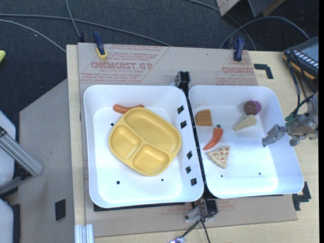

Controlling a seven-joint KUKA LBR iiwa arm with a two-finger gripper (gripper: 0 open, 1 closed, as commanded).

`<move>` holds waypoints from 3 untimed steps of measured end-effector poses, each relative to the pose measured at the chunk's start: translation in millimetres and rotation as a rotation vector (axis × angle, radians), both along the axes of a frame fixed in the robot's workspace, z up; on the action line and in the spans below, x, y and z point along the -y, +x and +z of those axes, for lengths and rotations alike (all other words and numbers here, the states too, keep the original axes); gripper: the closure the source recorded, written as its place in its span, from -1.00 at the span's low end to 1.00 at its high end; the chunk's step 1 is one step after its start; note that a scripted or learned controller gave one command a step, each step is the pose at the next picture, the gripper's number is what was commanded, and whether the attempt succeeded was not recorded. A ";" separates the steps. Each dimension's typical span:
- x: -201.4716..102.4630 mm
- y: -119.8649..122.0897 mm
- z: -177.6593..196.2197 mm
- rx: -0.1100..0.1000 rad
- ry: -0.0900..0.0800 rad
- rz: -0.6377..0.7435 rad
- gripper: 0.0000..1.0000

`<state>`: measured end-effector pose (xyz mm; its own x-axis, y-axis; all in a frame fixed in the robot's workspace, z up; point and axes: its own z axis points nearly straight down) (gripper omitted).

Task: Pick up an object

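In the camera view, the left bin (96,151) holds a yellow divided plate (145,140) with an orange carrot (127,107) at its upper edge. The right bin (283,171) holds a brown block (203,118), red pepper (214,137), pizza slice (220,156), cheese wedge (245,123) and purple ball (252,107). The claw (273,135) hovers at the right rim; its opening cannot be told.

Floor: dark grey carpet (152,14), crossed by thin grey cables (71,14).
Worktop: pale wood (45,151), topped with printed brown cardboard sheet (162,65).
Clamps: two blue (99,44), at cardboard's far edge.
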<state>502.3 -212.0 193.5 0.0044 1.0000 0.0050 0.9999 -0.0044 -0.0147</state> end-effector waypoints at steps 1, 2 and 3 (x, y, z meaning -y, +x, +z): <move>-0.5 3.5 7.2 0.014 -0.004 0.004 -1.00; 9.3 1.1 -47.0 0.008 -0.002 0.003 -1.00; 1.8 2.7 -108.6 0.010 0.004 0.007 -1.00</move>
